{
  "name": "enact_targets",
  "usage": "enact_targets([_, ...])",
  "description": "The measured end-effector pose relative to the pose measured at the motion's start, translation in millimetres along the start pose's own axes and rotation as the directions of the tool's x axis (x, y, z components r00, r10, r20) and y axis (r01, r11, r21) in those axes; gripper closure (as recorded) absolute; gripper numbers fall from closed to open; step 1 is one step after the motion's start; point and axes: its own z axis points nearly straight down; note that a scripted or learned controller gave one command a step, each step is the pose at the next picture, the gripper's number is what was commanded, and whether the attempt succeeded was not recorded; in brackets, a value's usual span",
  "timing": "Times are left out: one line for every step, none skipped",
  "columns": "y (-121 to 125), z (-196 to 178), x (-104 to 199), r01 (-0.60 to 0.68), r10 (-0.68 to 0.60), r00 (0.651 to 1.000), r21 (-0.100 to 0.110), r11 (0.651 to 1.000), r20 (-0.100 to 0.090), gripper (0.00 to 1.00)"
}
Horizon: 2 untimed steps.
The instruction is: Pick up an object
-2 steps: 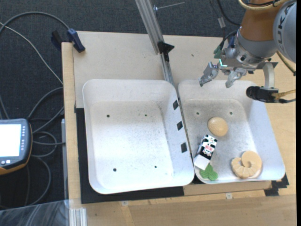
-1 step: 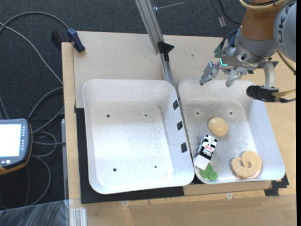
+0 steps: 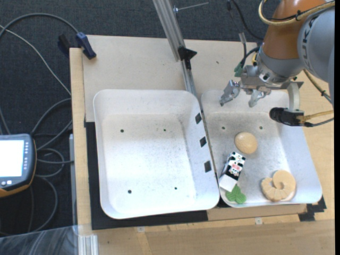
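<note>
Tan ring-shaped piece (image 3: 278,185) sits nearest you, well below the tool (image 3: 241,95); the green-tipped cow carton (image 3: 233,169) and beige ball (image 3: 245,142) lie closer beneath it. Your tool hangs open, gripping nothing, over the right bin (image 3: 305,153).

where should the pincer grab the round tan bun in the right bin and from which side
Probably straight down from above, closing across the middle of the round tan bun. It lies alone on the right bin floor, apart from the cow-print carton, with open floor around its sides. The pincer sits above the bin's far edge.
</note>
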Motion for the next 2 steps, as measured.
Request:
enact_targets([9,50,-3,-0.001,0.001,1.000,0.000,1.000,0.000,0.00])
enact_targets([1,95,-4,0.000,0.000,1.000,0.001,1.000,0.000,0.00])
